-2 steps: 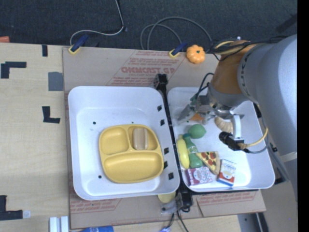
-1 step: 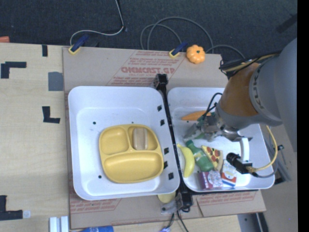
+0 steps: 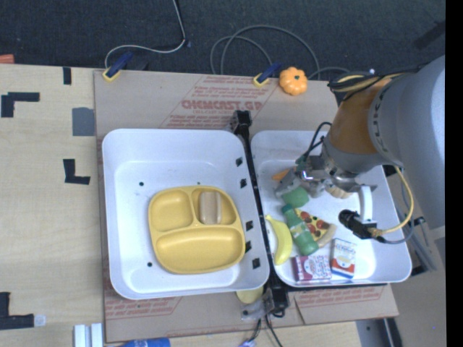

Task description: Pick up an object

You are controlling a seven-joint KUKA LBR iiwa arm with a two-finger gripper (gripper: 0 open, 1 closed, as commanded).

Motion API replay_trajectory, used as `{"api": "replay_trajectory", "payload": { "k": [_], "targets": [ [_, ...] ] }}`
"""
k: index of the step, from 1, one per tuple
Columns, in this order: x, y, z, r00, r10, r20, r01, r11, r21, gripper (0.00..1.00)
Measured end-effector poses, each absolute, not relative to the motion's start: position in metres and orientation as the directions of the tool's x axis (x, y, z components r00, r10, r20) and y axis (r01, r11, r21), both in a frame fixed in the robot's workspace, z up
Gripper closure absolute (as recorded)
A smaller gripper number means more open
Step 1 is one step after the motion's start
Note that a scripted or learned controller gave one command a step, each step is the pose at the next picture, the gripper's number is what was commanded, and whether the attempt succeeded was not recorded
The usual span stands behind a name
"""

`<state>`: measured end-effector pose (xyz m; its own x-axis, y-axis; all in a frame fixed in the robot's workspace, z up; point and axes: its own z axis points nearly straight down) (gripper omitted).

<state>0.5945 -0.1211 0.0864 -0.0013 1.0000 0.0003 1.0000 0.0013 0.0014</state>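
Note:
My gripper (image 3: pixel 302 178) hangs low over the upper middle of the right bin (image 3: pixel 387 266), with the grey arm and its orange band reaching in from the right. Directly under it lies a small green object (image 3: pixel 294 195), touching or nearly touching it; I cannot tell if it is gripped. Below that lie a green bottle (image 3: pixel 301 231), a yellow banana (image 3: pixel 281 240), a pizza slice (image 3: pixel 318 227) and two small cartons (image 3: pixel 309 267) (image 3: pixel 343 257). A small orange piece (image 3: pixel 278 173) lies left of the gripper.
The left bin (image 3: pixel 123 165) holds a yellow divided plate (image 3: pixel 195 246) with a tan item (image 3: pixel 210 207) in its upper right compartment. A small orange pumpkin (image 3: pixel 293 80) sits on the bench behind the bins. Cables loop behind and beside the arm.

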Motion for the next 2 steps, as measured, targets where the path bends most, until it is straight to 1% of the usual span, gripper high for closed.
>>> {"api": "replay_trajectory", "payload": {
  "k": [1,2],
  "targets": [
    [0.577,-0.097,0.087,-0.002,1.000,-0.004,1.000,0.002,0.006,0.00],
    [0.631,-0.097,0.086,-0.002,1.000,-0.001,1.000,0.002,0.004,0.00]
  ]
}}
